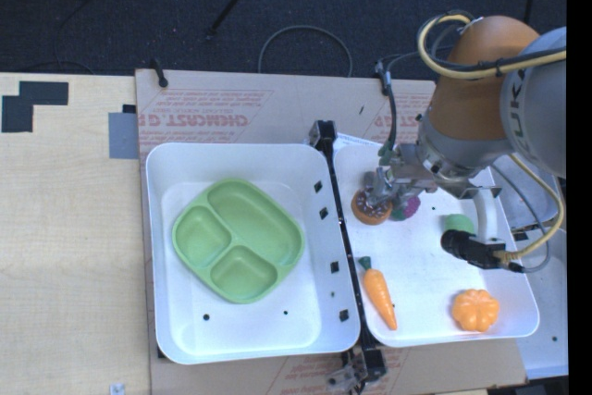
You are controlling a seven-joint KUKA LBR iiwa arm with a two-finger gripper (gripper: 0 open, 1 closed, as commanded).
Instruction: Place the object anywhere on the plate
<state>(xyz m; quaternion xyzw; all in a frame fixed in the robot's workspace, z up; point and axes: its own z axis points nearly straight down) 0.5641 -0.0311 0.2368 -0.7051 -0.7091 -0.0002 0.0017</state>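
A green three-compartment plate [238, 239] lies in the left white bin [185, 166]. In the right bin [425, 291], my gripper [380, 197] reaches down over a small brown round object [371, 212] near the divider. A purple object [404, 208] sits just to the right of the gripper, partly hidden by it. An orange carrot [379, 292] lies near the front of the right bin, an orange pumpkin-like toy [475, 310] sits at its front right, and a green object [457, 223] rests at the right under the arm.
A black divider [335, 236] runs between the two bins. Cables and a black fitting [474, 251] hang off the arm over the right bin. Cardboard [231, 111] lies under the bins, with a wooden bench [65, 236] to the left.
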